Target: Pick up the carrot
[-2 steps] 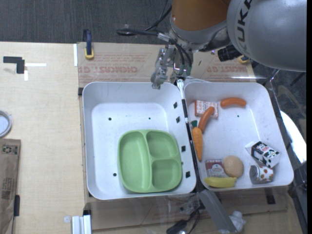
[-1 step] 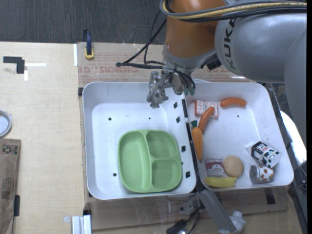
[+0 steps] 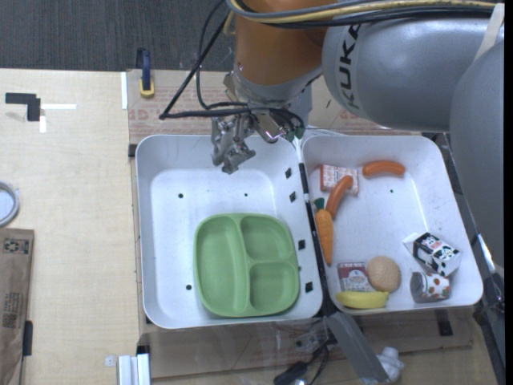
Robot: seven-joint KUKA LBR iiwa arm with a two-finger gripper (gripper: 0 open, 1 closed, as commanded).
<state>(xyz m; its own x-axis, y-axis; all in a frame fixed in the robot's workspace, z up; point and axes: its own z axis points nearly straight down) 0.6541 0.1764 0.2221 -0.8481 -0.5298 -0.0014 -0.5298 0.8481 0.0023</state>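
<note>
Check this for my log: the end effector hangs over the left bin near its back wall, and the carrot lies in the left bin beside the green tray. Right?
Wrong on one point. The carrot lies in the right bin, along its left wall, as the camera view shows. The end effector does hang over the left bin near its back wall.
</note>
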